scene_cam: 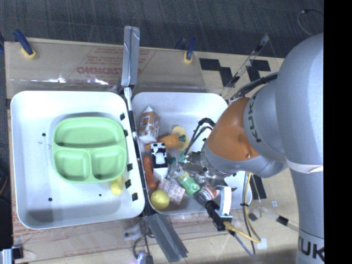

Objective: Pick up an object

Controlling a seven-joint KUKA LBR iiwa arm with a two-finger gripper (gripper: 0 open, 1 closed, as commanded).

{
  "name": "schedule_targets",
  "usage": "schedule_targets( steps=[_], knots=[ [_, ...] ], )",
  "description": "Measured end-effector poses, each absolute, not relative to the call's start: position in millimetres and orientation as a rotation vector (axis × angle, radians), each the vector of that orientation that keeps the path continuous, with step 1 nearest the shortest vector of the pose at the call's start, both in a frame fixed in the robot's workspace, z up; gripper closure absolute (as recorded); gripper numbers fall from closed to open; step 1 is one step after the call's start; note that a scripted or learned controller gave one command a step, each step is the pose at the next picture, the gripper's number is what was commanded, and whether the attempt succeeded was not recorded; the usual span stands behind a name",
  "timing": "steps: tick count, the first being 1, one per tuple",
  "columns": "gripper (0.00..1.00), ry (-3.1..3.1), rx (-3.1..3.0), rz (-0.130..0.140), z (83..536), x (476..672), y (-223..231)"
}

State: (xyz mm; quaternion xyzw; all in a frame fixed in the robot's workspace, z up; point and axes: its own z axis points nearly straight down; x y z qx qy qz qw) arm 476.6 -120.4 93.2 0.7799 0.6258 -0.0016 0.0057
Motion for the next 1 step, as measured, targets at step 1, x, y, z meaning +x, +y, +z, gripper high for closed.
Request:
schedule_targets(
  steps=[1],
  knots=[
    [1.00,1.979,2.438,-0.005,101.1,476.3,-114.7]
  ],
)
